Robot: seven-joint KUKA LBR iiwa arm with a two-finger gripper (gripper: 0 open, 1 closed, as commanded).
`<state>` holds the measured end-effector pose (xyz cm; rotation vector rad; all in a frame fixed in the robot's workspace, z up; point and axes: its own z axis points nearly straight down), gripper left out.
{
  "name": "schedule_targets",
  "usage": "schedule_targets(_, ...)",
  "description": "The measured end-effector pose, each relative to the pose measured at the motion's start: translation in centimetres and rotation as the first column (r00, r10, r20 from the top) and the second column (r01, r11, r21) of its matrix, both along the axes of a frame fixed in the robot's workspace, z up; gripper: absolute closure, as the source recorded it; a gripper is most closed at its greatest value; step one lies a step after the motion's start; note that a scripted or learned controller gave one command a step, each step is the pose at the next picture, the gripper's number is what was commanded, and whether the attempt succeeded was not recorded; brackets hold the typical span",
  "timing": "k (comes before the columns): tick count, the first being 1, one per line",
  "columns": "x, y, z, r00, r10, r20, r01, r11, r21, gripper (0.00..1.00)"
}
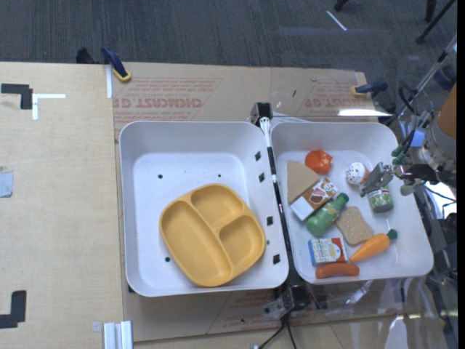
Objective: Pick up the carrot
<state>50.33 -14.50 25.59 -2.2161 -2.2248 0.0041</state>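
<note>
Where the right bin [418, 227] slopes toward its near right corner, the carrot [370, 246] lies flat, a smooth tapered orange cone. Its long axis runs diagonally, the green stem end aimed up and right, the tip down-left toward a glossy red sausage [337, 270]. A speckled slice of bread [354, 226] sits just beside it. The end effector [378, 177] hangs well above the carrot, over a small green-topped jar [381, 200]; its metal fingers look parted, perhaps, but I cannot tell. The left bin [138, 195] holds a yellow divided plate [211, 233].
</note>
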Motion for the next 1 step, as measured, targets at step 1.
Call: schedule_targets(1, -2.05, -3.02, -9.62, 0.976, 0.218, 0.002, -0.218, 0.976, 0.001, 0.0)
